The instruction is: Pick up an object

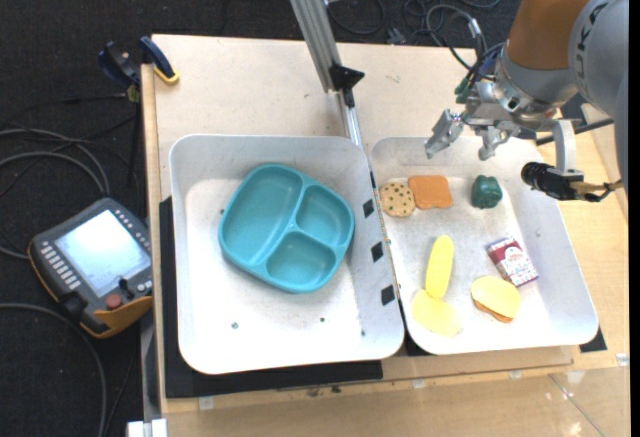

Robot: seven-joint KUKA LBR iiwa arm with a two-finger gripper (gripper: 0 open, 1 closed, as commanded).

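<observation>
The tool (468,133) hovers over the right bin's (560,255) far edge, fingers spread, pinching nothing. An orange toast slice (431,191) and a cookie (396,198) lie just below it.

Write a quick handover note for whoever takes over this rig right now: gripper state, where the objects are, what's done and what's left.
Gripper: open, holding nothing, poised over the back of the right bin.
Right bin holds: cookie, orange slice, dark green piece, yellow banana-like piece, yellow round piece, small red-and-white carton, sandwich-like piece.
Left bin holds a teal divided plate.
Done: nothing picked yet.
Left: descend on an object, probably the orange slice or green piece, close, lift.
</observation>
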